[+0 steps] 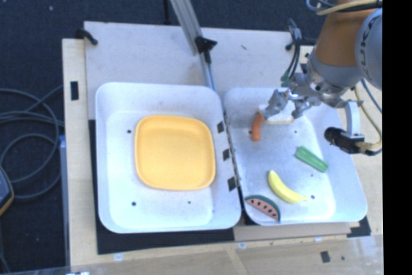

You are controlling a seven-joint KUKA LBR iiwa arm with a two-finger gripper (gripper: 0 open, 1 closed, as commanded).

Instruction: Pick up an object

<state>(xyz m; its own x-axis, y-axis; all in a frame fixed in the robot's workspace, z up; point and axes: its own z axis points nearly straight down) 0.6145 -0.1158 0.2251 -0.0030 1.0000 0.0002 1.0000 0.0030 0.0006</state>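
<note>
The claw (288, 104) sits over the far part of the right bin (344, 193), at the end of the grey arm with its orange band (341, 29). Its two fingers (277, 102) appear spread apart, straddling a small pale object (278, 116) that lies on the bin floor beneath them. Whether the fingers actually touch or pinch this object cannot be determined; no item is clearly seen lifted between them.

The pale object is partly covered by the claw, so its outline and identity are hard to make out. The watermelon slice (263, 207) lies at the near rim of the right bin, at the corner beside the left bin.

Objects available in the right bin:
- an orange-red sausage-shaped item (257, 126), just beside the pale object, toward the left bin;
- a green oblong piece (311, 159), near the right wall;
- a yellow banana (284, 187), near the front;
- the red and green watermelon slice.

The left bin (112, 106) holds a yellow square plate (174, 152) lying flat near its centre. Both bins rest side by side on the surface (135, 48).
</note>
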